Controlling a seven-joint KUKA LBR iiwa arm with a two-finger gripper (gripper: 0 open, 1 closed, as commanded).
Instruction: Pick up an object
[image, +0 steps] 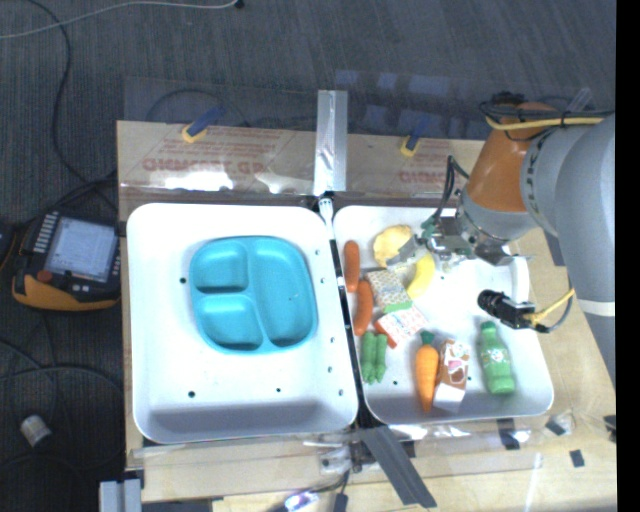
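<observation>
Approach step judged in hand. Gripper (432, 246) is poised just above the banana (421, 274), near the right bin's (530, 400) back wall; finger state cannot be told. Descent and closing are called for next.

1. You see two white bins (150, 330), smooth glossy plastic.
2. The blue divided tray (250, 292) looks like smooth, slightly shiny plastic.
3. The green bottle (495, 360) shows glossy plastic.
4. The bench (570, 350) looks like matt wood.
5. The floor (80, 60) resembles rough carpet.
</observation>
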